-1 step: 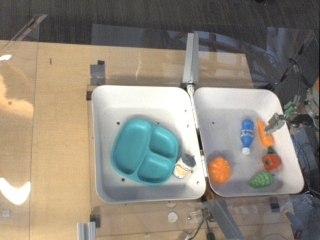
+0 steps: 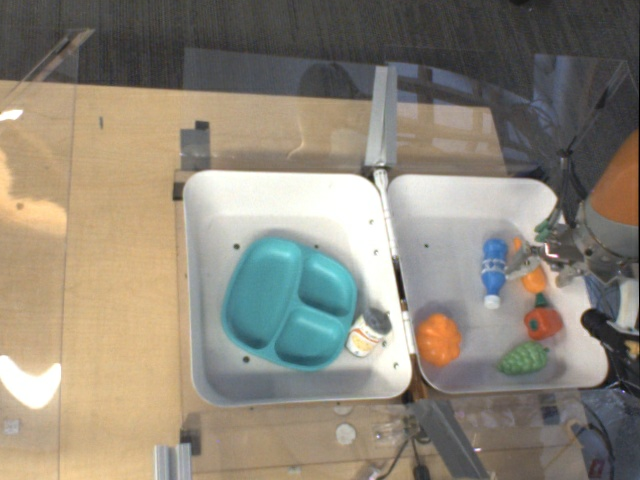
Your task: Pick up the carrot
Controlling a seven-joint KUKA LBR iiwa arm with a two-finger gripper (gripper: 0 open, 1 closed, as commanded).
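Note:
The carrot is a small orange piece lying in the right bin, near its right wall. My gripper hangs directly over the carrot's upper end and hides part of it. The grey arm with its orange band reaches in from the right edge. I cannot see whether the gripper touches the carrot or stays just above it.
The right bin also holds a blue bottle left of the carrot, an orange pumpkin, a red-orange pepper and a green vegetable. In the left bin lie a teal divided plate and a small jar.

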